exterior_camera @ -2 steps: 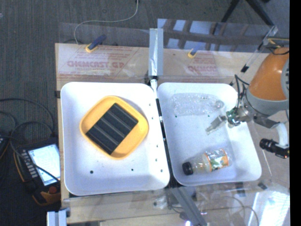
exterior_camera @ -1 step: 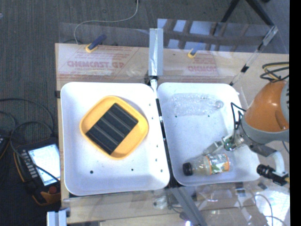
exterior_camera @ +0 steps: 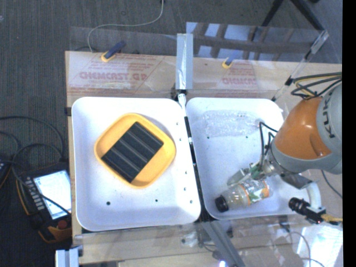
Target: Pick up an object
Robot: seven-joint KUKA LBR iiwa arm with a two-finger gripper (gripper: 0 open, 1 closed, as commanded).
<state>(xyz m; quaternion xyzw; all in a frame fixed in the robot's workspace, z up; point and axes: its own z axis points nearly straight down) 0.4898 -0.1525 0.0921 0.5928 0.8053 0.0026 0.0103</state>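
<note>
A small clear plastic bottle (exterior_camera: 245, 195) with a black cap and a green-orange label lies on its side near the front edge of the right bin (exterior_camera: 222, 166). My gripper (exterior_camera: 251, 174) is low in that bin, just above and behind the bottle, hanging under the orange wrist band (exterior_camera: 297, 133). A yellow rounded-square object with a black ribbed top (exterior_camera: 134, 149) lies in the middle of the left bin (exterior_camera: 89, 199).
A clear, crinkled plastic film (exterior_camera: 228, 123) lies at the back of the right bin. The ridge between the two bins (exterior_camera: 190, 149) runs down the middle. Cables (exterior_camera: 311, 85) trail off the arm at the right.
</note>
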